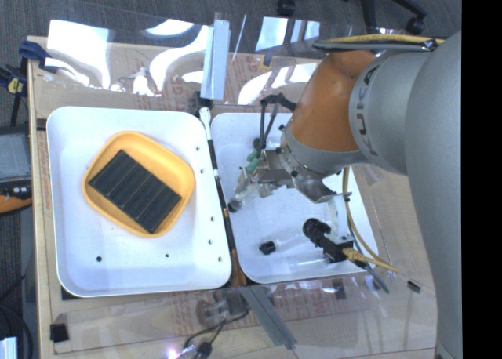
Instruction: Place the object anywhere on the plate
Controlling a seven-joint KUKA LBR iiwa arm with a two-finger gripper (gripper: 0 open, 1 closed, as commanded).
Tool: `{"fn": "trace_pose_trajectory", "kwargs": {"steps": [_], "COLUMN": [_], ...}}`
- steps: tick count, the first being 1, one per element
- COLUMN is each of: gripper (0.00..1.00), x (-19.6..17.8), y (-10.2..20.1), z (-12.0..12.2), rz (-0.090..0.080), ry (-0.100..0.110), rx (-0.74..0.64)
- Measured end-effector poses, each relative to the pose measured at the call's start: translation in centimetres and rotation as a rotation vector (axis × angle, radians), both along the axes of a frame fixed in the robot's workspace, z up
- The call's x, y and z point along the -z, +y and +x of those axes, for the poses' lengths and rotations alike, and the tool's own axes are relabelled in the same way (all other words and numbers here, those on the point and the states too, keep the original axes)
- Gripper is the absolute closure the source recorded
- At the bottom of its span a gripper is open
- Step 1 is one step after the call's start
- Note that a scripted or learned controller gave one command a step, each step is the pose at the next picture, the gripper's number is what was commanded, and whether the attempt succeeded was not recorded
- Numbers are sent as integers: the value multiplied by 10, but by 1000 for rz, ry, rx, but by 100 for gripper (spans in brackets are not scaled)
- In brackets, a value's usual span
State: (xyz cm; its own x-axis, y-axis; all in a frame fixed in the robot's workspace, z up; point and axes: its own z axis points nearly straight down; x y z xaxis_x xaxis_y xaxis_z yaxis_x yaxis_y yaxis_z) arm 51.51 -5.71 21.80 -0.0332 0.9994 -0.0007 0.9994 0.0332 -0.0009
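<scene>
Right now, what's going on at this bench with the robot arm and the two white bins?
A grey KUKA arm with an orange band reaches in over the right bin, its gripper low near that bin's left side. A small green thing sits beside the gripper; whether it is gripped is unclear. The left bin holds a yellow plate with a dark ribbed panel lying on it. Nothing from the right bin is on the plate yet.

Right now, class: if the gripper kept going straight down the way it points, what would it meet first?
The gripper points down and leftward into the right bin. It would probably meet that bin's white floor near the left wall first, though depth is hard to judge. The yellow plate lies apart in the left bin.
</scene>
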Motion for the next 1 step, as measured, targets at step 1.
{"fn": "trace_pose_trajectory", "kwargs": {"steps": [1], "gripper": [100], "x": [28], "y": [65], "z": [20], "rz": [1], "ry": [6], "rx": [-60]}}
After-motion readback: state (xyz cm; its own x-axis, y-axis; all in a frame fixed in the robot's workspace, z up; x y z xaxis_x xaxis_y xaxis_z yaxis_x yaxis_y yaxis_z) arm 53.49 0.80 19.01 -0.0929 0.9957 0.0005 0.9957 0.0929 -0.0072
